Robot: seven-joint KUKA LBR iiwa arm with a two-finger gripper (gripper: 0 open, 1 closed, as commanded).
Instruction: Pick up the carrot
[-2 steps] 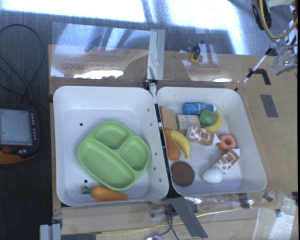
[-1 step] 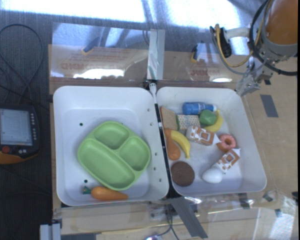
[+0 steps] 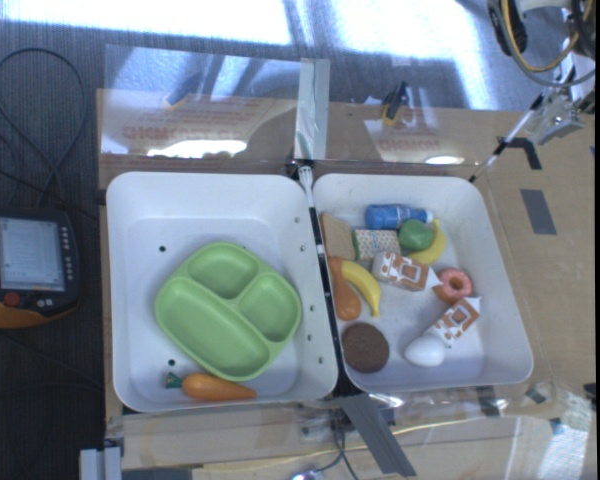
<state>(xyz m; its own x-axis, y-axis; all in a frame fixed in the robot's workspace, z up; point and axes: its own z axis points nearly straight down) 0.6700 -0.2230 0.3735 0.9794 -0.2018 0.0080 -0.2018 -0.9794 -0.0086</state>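
The carrot (image 3: 214,388), orange with a small green top at its left end, lies flat on the floor of the left bin (image 3: 140,218). It rests near the bin's front wall, just below the front edge of a green divided plate (image 3: 230,310). Nothing touches the carrot from above.
The right bin (image 3: 495,268) holds several toy foods: a banana (image 3: 363,284), an orange elongated piece (image 3: 345,296), a brown cookie (image 3: 365,347), a doughnut (image 3: 453,285), a blue can (image 3: 392,215) and a green fruit (image 3: 416,234). Cables and a bracket (image 3: 550,116) sit at the top right.
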